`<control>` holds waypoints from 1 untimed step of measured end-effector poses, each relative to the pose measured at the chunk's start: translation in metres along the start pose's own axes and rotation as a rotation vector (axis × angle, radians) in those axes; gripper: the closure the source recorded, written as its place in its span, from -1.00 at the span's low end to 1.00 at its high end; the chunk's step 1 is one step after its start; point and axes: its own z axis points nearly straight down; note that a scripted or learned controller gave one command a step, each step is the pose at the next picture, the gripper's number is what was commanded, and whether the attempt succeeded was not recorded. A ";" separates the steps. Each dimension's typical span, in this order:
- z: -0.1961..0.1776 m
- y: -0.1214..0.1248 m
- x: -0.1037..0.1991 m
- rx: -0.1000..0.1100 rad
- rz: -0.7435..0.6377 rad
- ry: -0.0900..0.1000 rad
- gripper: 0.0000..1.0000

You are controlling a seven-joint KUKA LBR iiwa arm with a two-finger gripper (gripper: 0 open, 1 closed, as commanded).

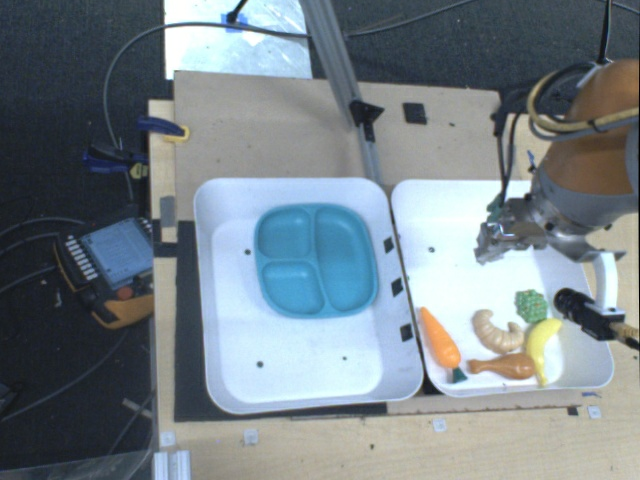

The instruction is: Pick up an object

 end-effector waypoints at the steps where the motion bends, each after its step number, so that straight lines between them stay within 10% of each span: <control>1: -0.007 0.001 0.052 0.001 -0.001 0.001 1.00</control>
